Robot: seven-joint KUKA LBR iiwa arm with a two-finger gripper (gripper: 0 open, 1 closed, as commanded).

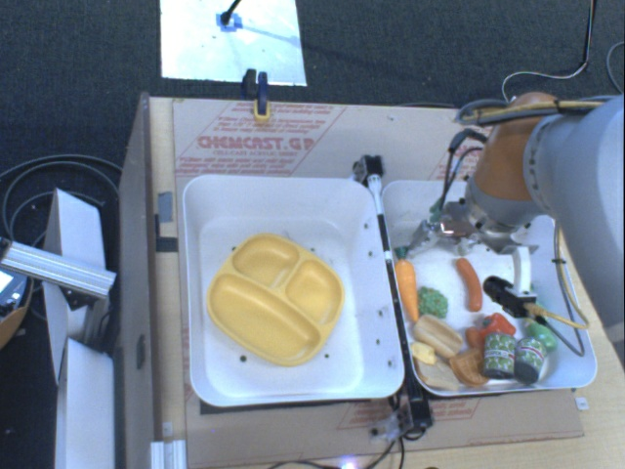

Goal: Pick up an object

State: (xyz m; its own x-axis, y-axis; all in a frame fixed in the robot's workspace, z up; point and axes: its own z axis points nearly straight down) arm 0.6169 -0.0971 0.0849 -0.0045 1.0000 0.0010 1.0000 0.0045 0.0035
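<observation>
The right bin (576, 355) is crowded along its near edge: carrot (406, 288), broccoli (433, 303), sausage (470, 283), cans (514, 356). Its far corner is taken by the arm (547, 169). Around the yellow tray (275, 297), the left bin (225, 208) lies open.

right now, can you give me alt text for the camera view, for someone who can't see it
A grey robot arm with an orange band reaches from the right over a shallow white bin of toy food, including an orange carrot and green broccoli. The left white bin holds a yellow divided plastic tray.
</observation>
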